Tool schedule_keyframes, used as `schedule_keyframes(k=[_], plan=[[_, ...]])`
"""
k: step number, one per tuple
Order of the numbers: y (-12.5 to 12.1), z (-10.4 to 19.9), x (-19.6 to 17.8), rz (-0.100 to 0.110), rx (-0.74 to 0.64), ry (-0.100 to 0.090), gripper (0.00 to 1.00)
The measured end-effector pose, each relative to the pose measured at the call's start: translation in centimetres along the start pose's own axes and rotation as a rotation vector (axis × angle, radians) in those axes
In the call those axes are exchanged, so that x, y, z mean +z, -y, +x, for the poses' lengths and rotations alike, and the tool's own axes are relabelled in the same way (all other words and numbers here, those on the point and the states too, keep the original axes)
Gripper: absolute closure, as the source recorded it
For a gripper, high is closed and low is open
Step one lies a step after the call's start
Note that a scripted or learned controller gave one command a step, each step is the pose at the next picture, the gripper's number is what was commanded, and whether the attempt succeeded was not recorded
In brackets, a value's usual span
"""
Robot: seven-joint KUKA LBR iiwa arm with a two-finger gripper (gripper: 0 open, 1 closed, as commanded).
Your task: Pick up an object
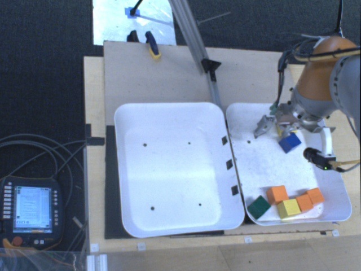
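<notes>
green block (259,206), yellow block (289,208) and two orange blocks (277,194) sit clustered at right bin's (248,123) near edge. blue block (289,143) lies further back, tilted, just beside gripper (274,126). gripper fingers spread open, holding nothing, low over bin floor. left bin (169,110) beside it. teach pendant (31,209) far left.

Both white bins (169,168) are seen from a single fixed camera mounted above the bench (248,78), angled downward from the front; the arm (330,75) is framed at right.
</notes>
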State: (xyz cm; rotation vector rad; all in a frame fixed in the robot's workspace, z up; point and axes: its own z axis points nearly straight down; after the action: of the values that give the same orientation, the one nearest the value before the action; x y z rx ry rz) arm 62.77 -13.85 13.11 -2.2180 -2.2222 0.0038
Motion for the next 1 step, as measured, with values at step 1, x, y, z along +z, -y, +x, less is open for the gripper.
schedule_keyframes(k=[1], plan=[[-0.26, 0.00, -1.48, -0.008, -0.003, 0.001, 1.00]])
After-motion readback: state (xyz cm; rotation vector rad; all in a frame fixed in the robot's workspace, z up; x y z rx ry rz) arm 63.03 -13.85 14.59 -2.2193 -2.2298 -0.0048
